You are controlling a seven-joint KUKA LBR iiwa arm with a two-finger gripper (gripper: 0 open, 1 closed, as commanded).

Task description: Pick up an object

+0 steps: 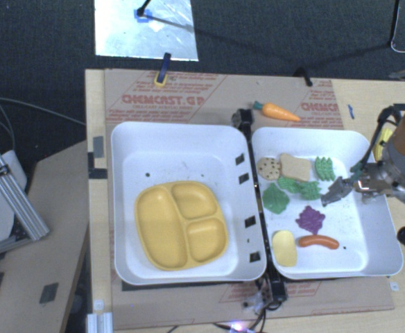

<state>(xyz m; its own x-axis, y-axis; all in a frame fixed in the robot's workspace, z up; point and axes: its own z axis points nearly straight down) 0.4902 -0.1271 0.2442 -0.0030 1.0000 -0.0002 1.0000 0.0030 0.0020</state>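
The right bin [379, 252] holds several toy foods: a cookie [268, 168], a tan bread slice [296, 166], a green pea pod [324, 166], a green leafy piece [276, 199], another green piece [309, 190], purple grapes [311, 219], a sausage [318, 241] and a pale yellow piece [283, 248]. My gripper [334, 191] reaches in from the right, low over the bin's middle, just right of the green piece and above the grapes. Its dark fingers look slightly apart with nothing between them.
The left bin [126, 144] holds a yellow divided plate [180, 224]. A toy carrot [277, 111] lies on the cardboard behind the bins. A blue and yellow tool [163, 70] lies at the back left. Metal framing [12, 193] stands at the left.
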